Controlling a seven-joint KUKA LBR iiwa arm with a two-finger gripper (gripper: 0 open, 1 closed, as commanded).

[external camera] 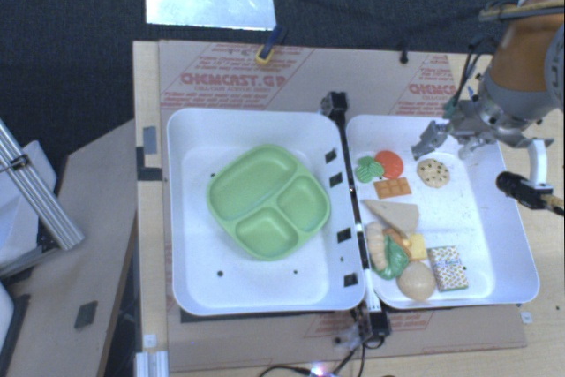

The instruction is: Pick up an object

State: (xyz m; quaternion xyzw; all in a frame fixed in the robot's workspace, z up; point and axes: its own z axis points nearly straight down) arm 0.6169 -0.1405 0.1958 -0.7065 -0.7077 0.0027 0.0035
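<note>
Grey gripper [439, 137], jaw state indeterminable, at twelve o'clock of cookie [433, 173]; tomato [388, 163] at nine; risk: crowded toys, a descent may nudge neighbours.

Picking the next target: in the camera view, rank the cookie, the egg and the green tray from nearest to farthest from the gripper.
1. Cookie: right bin, just below the gripper.
2. Egg: right bin's near edge, well below the gripper.
3. Green tray: left bin, across the divider, farthest.
</note>
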